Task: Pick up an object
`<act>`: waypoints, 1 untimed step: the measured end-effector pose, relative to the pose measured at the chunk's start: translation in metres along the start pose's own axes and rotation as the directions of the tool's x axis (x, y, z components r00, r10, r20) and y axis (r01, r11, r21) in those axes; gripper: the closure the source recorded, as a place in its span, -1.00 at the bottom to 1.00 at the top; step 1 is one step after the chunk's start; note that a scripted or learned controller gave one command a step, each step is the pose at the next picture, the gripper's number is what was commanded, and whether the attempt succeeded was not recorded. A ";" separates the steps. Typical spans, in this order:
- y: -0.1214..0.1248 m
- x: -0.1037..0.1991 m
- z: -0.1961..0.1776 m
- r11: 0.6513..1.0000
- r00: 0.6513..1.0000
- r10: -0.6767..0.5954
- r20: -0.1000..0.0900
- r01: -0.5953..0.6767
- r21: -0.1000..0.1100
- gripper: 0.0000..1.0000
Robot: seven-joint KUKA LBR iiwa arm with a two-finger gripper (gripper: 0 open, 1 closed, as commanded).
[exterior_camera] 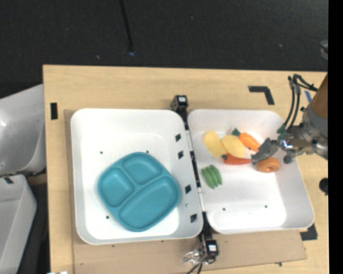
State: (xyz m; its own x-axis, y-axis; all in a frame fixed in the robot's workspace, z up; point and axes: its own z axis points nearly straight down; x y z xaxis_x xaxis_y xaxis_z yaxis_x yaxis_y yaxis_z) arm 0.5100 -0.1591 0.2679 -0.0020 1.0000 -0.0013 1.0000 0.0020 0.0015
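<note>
A: Target? Claw?
B: Round orange piece [268,165], right bin [257,213], beneath gripper [272,152]; grip couldn't be told.
A: Contents?
B: Yellow [228,145], green [212,176] toys alongside; blue divided plate [138,191] in left bin [86,130].

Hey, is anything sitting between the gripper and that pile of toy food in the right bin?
Nothing visible. The gripper is already at the pile's right end, right over the orange piece, with the yellow pieces just to its left. The green piece lies apart, lower left.

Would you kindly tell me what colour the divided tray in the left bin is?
The divided tray is plain teal-blue, seen clearly in the camera view.
</note>
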 end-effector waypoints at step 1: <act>-0.008 -0.008 0.051 1.000 1.000 0.003 0.000 -0.003 0.005 -1.00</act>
State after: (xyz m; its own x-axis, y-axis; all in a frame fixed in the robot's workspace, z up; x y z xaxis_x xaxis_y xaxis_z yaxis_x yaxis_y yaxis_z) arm 0.5024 -0.1674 0.2167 0.0007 1.0000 -0.0008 1.0000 -0.0007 -0.0032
